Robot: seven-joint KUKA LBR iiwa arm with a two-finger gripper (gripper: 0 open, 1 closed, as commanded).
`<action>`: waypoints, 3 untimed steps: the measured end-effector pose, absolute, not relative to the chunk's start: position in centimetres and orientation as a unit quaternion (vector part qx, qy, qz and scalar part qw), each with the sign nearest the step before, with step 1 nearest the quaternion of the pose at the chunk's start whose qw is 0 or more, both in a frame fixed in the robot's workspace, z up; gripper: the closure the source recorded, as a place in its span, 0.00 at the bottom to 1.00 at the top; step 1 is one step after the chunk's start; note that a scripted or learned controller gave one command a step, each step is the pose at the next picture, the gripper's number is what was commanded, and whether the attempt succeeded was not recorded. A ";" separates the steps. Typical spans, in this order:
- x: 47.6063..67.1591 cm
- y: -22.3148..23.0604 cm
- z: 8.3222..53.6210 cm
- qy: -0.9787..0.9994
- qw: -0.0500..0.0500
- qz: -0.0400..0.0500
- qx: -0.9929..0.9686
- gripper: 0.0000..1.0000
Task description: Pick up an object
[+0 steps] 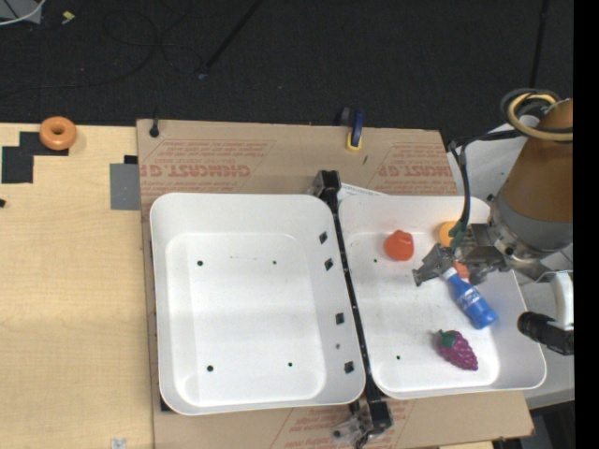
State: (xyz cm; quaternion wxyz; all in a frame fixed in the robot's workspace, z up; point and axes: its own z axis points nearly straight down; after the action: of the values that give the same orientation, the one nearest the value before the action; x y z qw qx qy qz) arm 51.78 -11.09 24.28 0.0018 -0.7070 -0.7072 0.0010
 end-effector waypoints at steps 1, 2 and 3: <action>56.5 -10.5 8.5 -0.708 0.005 0.003 -0.706 0.00; 51.7 -16.9 8.7 -0.706 0.002 0.002 -0.709 0.00; 59.3 -13.9 8.8 -0.709 -0.001 -0.002 -0.706 0.00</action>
State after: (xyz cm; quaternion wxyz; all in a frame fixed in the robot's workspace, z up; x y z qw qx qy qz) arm 59.35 -13.94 8.81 -0.0007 -0.7055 -0.7087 -0.0016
